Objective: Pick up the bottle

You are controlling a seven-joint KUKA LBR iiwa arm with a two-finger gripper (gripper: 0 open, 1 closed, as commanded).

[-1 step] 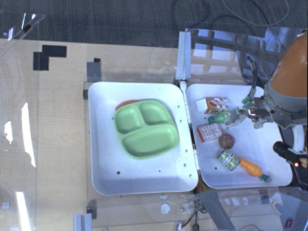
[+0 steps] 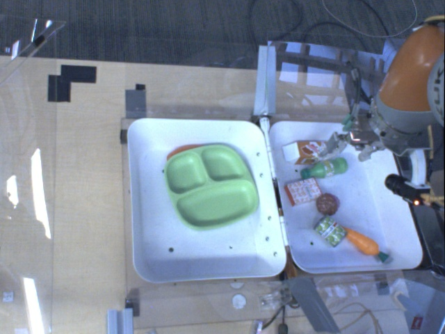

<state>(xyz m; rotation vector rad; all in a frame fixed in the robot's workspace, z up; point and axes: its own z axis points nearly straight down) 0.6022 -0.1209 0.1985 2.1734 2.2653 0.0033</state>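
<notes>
While the arm (image 2: 410,75) reached in from the right over the right bin (image 2: 410,252), the bottle (image 2: 325,168) lay on its side in that bin's upper part, green, with a white cap end toward the bin's middle wall. The jaws (image 2: 351,136) hung just above and to the right of it, near its far end; whether they stood open or closed could not be told, and nothing showed between them.

Crowding looked like the main risk. A snack packet (image 2: 308,149) sat just beside the bottle on its upper side and a red-and-white box (image 2: 303,191) just below, so a descent slightly off could catch one of those instead. Being round and lying flat, the bottle would likely roll if struck off-centre.

The left bin (image 2: 142,207) held a green tray (image 2: 211,186), well apart.
</notes>
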